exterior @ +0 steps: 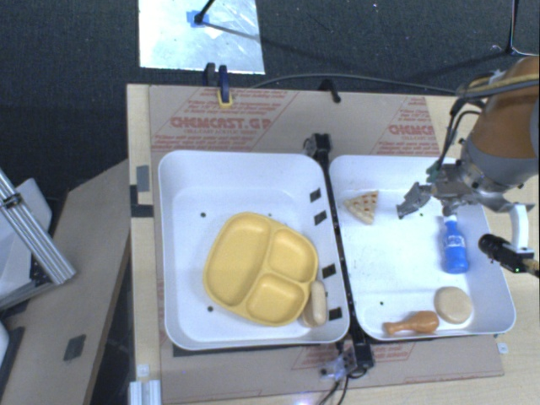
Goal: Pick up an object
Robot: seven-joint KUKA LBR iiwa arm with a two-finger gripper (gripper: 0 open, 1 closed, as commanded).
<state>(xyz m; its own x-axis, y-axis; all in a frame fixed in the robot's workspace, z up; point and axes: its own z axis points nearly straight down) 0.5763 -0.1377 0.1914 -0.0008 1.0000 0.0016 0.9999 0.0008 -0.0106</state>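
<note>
Blue bottle point(455, 245) is nearest; gripper point(413, 202), grip state unreadable from here, should be centred over it before descent.

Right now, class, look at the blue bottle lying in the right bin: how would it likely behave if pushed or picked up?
The blue bottle lies on its side on the smooth bin floor, so a sideways push would probably roll it. It looks like small moulded plastic, so likely stiff and light. Its rounded body may slip from the hand unless gripped squarely across its width.
</note>
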